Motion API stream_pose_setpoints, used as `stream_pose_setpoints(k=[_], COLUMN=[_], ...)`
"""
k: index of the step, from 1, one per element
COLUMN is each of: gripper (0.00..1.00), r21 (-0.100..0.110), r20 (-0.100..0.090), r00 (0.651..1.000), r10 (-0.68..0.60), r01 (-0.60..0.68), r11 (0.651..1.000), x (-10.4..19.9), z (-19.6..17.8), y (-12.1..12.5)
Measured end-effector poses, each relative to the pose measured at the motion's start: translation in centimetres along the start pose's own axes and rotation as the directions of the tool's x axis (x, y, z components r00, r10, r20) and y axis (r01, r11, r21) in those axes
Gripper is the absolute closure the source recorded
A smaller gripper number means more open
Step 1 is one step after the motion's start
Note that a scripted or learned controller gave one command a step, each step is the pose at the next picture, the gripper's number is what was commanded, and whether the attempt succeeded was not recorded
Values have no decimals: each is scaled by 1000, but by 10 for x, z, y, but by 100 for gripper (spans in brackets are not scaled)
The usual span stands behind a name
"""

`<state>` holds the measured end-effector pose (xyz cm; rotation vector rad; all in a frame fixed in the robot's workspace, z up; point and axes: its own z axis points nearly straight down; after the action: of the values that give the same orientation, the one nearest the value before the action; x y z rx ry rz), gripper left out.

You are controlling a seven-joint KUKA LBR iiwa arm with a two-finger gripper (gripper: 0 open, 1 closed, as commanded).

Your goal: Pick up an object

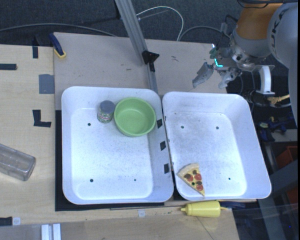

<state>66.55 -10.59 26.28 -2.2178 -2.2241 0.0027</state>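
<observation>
— So where is the arm (270, 14) sitting?
— Up at the right, above the right bin (250, 134), with its gripper (213, 76) hanging over the far rim — fingers spread, gripping nothing.
— And the things?
— A green bowl (135, 116) is lying in the left bin (80, 184), touching a small can (106, 111); a pizza slice (192, 176) is resting in the right bin's near-left corner.

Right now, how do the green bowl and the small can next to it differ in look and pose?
The green bowl is wide, low and plain light green, while the small can is narrow and taller, with a grey lid and a printed label. The bowl sits open side up; the can stands upright and closed. Both are round and sit close together in the far part of the left bin.
</observation>
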Motion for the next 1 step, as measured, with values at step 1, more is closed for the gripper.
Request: stream_pose_setpoints(k=[1], gripper=[0], r21=[4], r20=[0], r00=[1000], r10=[1], r01=[-1], r11=[1000], x=[9], z=[48], y=[1])
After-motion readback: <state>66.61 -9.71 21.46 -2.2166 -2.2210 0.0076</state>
